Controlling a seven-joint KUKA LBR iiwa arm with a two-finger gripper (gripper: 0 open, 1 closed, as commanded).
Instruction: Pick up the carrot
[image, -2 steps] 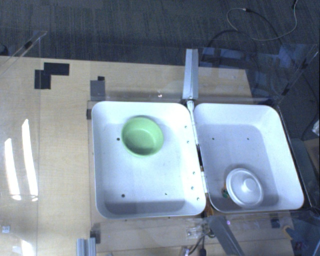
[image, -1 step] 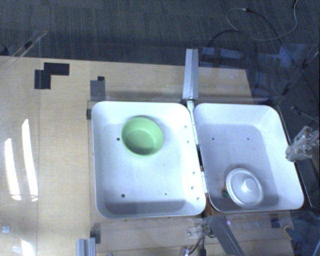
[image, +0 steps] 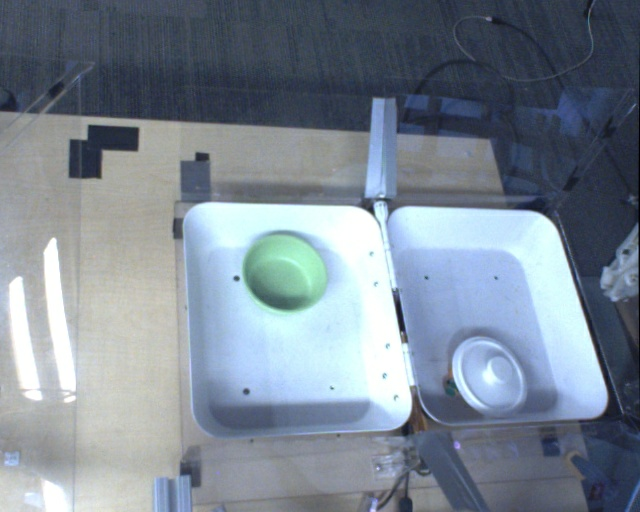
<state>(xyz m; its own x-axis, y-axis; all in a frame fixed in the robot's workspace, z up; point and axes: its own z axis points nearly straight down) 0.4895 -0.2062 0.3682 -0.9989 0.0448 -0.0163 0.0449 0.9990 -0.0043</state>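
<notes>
Right bin (image: 560, 240): a white bowl (image: 488, 374) stands upright in the near half, closer to the near-left corner than to the right wall. White on white, so its outline is faint; the rim reads mainly from the shadow around it.

Task item: a small scrap (image: 451, 387), dark with a greenish tint, sits just beside the left rim of the white bowl, close to the bin's near-left corner. Too small to make out shape or colour properly; cannot tell whether it is the carrot or part of it, or whether more lies under the bowl.

Left bin (image: 215, 330): a green bowl (image: 286, 271), upright and open side up, in the far half, roughly midway between the left and right walls. It is well apart from the white bowl.

Between the bins: they touch along a shared edge; a grey metal bar (image: 381, 150) runs back from the far end of that edge.

Bench (image: 100, 300): black tape marks (image: 100, 145) near the far-left corner; bright glare streaks (image: 40, 320) near the left edge wash out the surface there.

Right edge of the picture: a pale crumpled shape (image: 622, 268), cut off by the frame, not identifiable.

Beyond the bench's far edge: a thin cable (image: 500, 45) looped on dark floor
</notes>
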